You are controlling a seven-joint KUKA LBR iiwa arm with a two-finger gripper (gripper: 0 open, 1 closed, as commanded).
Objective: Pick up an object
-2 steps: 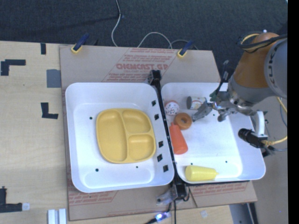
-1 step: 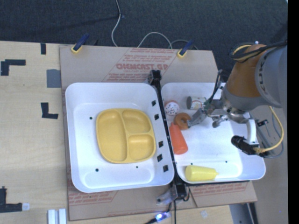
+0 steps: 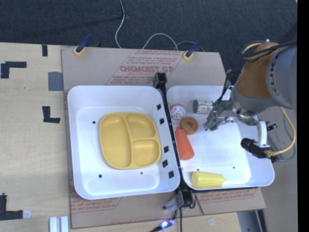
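A wooden bench (image 3: 29, 144) carries a brown cardboard sheet (image 3: 145, 69) with red printing, and dark blue carpet (image 3: 193, 8) lies beyond it at the top. On the cardboard sit two shallow white bins side by side. The left bin (image 3: 82, 124) holds a yellow divided plate (image 3: 129, 140) with three compartments, lying flat near its middle. The grey arm (image 3: 270, 81) with its orange band reaches in from the right over the right bin (image 3: 227, 153). Its gripper (image 3: 212, 117) hangs above the bin's upper middle; whether it is wide or narrow cannot be told.

In the right bin, an orange carrot-shaped piece (image 3: 183, 143) lies along the left wall, its long axis running top to bottom. A yellow lemon-like piece (image 3: 207, 179) lies near the bottom edge, its long axis left to right, narrow end right. A small brown ring (image 3: 189, 124) sits just above the orange piece, and a small white ball (image 3: 177, 112) above that.
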